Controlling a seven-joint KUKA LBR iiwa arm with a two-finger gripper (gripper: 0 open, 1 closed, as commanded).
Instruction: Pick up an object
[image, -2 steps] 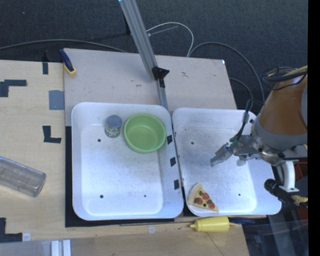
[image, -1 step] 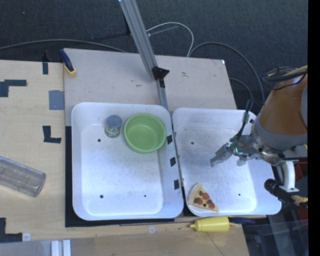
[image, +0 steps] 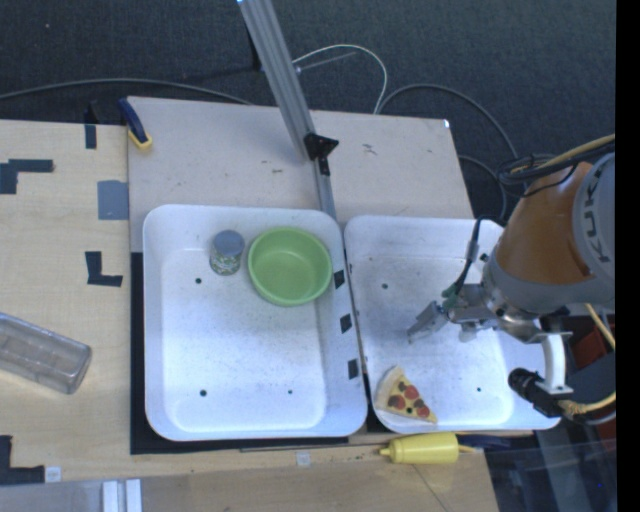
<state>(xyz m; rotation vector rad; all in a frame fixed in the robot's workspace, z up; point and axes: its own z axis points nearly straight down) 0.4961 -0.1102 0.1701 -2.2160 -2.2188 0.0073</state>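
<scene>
In the right bin (image: 400, 240), a toy pizza slice (image: 405, 395) lies flat near the front left corner. My gripper (image: 445, 328) hovers over the middle of this bin, above and to the right of the slice and apart from it. Its fingers (image: 424, 322) are spread open with nothing between them. The left bin (image: 170, 330) holds a green bowl (image: 290, 265) at its back right. A small jar with a grey lid (image: 227, 252) stands just left of the bowl.
A yellow squeeze bottle (image: 425, 448) lies on the bench just in front of the right bin. A slanted metal pole (image: 290, 90) reaches down to the bins' shared back edge. A clear plastic container (image: 40, 352) lies far left.
</scene>
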